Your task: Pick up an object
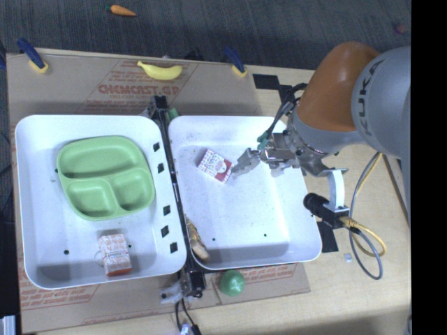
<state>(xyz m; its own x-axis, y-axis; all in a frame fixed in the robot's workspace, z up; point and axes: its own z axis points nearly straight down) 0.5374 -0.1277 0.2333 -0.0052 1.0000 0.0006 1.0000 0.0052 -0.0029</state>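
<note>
While the left bin [28, 187] holds a green tray [105, 176], the end effector [246, 162], grip state unclear, nears the right bin's [279, 229] carton [214, 165]

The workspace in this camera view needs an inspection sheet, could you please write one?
Surface: cardboard-covered bench bearing left bin and right bin.
Job's things: small red-and-white packet in right bin; green divided tray and a second packet in left bin.
Clutter: banana behind the bins; green ball in front.
Grippers: pincer beside the red-and-white packet; grip unclear.
Cables: yellow cable right of the bins.
Surroundings: dark floor, orange item.
</note>
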